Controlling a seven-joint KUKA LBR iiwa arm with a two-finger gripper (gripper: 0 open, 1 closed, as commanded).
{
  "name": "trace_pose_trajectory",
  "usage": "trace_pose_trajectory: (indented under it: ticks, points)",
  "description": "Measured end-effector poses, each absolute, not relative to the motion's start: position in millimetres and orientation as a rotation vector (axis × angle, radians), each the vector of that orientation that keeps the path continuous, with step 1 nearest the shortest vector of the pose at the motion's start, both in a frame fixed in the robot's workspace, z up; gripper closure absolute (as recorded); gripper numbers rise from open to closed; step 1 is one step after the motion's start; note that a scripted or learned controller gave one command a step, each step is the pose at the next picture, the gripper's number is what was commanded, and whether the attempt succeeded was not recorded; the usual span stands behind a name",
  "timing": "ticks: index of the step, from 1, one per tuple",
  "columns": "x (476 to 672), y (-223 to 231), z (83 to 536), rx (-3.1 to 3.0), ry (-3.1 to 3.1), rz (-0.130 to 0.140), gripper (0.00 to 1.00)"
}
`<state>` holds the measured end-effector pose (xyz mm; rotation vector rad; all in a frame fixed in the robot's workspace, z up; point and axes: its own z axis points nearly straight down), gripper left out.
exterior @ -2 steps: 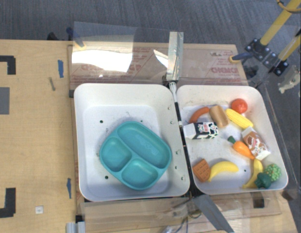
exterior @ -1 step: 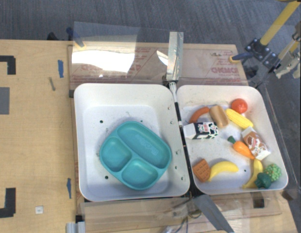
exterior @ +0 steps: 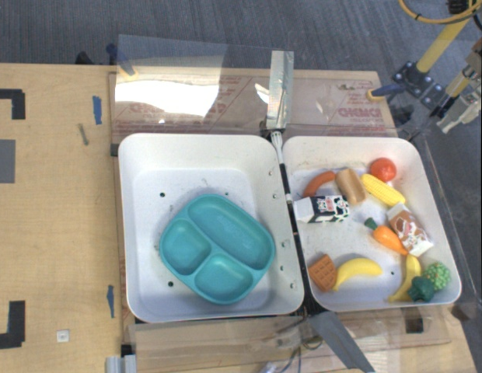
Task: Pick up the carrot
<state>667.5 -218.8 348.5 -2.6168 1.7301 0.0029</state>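
Observation:
The carrot (exterior: pixel 389 238) is small and orange with a green stub at its upper-left end. It lies flat in the right bin (exterior: pixel 437 179), right of centre. It touches a red and white snack packet (exterior: pixel 410 234) on its right and sits just below the yellow corn cob (exterior: pixel 382 189).
The right bin also holds a tomato (exterior: pixel 383 169), a bread roll (exterior: pixel 350 185), a milk carton (exterior: pixel 322 208), a waffle (exterior: pixel 323 272), two bananas (exterior: pixel 356 270) and broccoli (exterior: pixel 427 282). The left bin (exterior: pixel 148 169) holds a teal divided plate (exterior: pixel 218 247).

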Motion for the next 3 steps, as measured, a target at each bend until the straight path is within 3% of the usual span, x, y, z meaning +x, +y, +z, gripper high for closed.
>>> trace_pose_trajectory:
  ticks: [1, 2, 3]
  points:
    - [597.5, -214, 342, -2.858, 1.298, 0.003, 1.00]
    - [549.8, -216, 378, -2.908, 1.184, -0.003, 1.00]
    - [546.8, -218, 388, -3.026, 0.831, -0.005, 1.00]
